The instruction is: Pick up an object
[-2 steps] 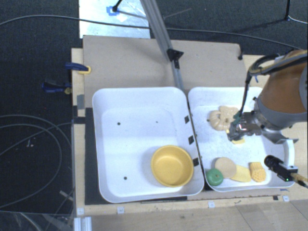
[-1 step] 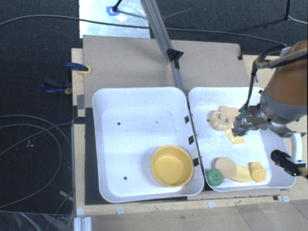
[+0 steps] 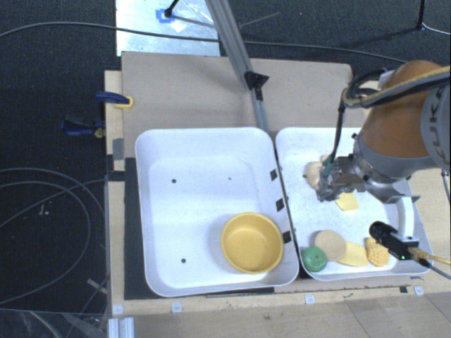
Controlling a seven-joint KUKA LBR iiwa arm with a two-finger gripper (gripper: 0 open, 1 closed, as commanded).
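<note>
several small items crowd your right bin point(image 3: 296, 146), and with the gripper point(image 3: 330, 187) low between a pale piece point(image 3: 312, 172) and a yellow wedge point(image 3: 347, 202), finger state unclear, you risk nudging both aside.

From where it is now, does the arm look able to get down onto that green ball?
Probably yes. The green ball sits uncovered in the right bin's front corner, same bin as the gripper. The bin wall and a tan disc beside it may crowd the fingers.
</note>
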